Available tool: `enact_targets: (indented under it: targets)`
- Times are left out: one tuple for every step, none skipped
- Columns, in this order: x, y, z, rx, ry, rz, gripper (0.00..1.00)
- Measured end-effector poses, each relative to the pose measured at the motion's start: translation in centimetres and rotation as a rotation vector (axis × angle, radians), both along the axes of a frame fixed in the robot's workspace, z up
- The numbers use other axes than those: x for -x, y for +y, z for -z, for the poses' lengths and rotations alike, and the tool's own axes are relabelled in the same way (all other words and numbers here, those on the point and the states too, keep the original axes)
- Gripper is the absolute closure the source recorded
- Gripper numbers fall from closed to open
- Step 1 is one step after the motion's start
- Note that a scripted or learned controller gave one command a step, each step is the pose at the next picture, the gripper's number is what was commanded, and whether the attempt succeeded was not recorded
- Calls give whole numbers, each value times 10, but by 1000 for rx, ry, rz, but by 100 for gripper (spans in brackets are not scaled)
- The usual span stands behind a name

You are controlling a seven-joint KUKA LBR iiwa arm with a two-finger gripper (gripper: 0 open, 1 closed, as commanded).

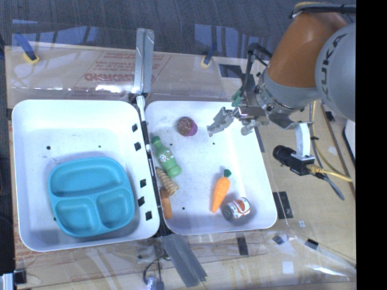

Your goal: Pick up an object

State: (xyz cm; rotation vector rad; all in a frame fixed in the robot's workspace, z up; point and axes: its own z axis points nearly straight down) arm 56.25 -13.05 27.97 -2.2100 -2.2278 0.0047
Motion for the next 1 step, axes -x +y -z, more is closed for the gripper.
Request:
enact_targets:
  targets:
    - [34,-29,120,-1,-1,-189,0]
